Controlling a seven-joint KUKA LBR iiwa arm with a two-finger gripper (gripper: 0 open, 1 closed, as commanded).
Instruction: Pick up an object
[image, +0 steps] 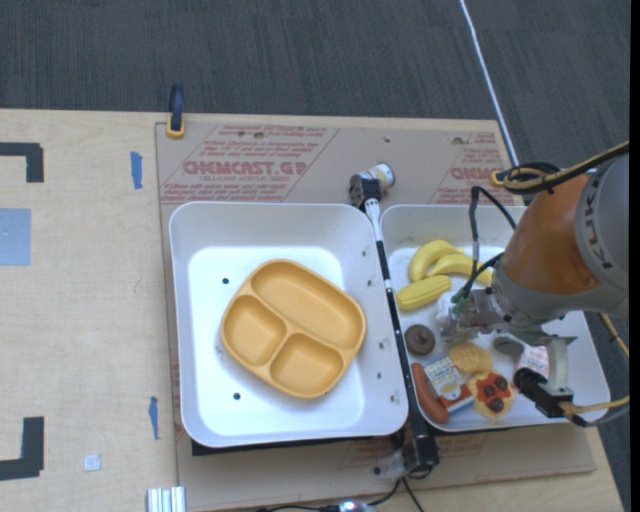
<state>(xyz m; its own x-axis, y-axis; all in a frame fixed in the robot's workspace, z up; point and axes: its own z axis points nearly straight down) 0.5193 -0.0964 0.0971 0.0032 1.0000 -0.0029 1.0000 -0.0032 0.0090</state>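
Candidate object: no single item is named by the task; the cracker-like yellow piece (470, 358) is judged the likeliest target, being nearest the arm's working end
Location: right bin (597, 368), lower middle, just above the pizza slice toy (491, 392) and right of the dark round piece (420, 340)
Key relation: the cracker-like piece lies just below and slightly left of the wrist (478, 312) in the camera view; a short descent with little sideways travel is judged sufficient
Long axis: roughly as wide as long; no clear axis or pointing direction can be read
Alternative: the corn cob (422, 292) lies left of the wrist, its long axis running left-right with a slight rise to the right; the bananas (445, 258) curve above it
Other contents: a red-and-white packet (442, 380) beside a red sausage-like piece (427, 395) at the bin's lower left
Jaws: state cannot be told; hidden under the wrist body, nothing seen held
Arm: the only arm, reaching in from the right, orange band (552, 238) over the right bin
Left bin (190, 300): holds a yellow divided plate (292, 328), well apart from the arm
Worktop (80, 300): carries both bins side by side
Risk (judgement): crowded items may be nudged
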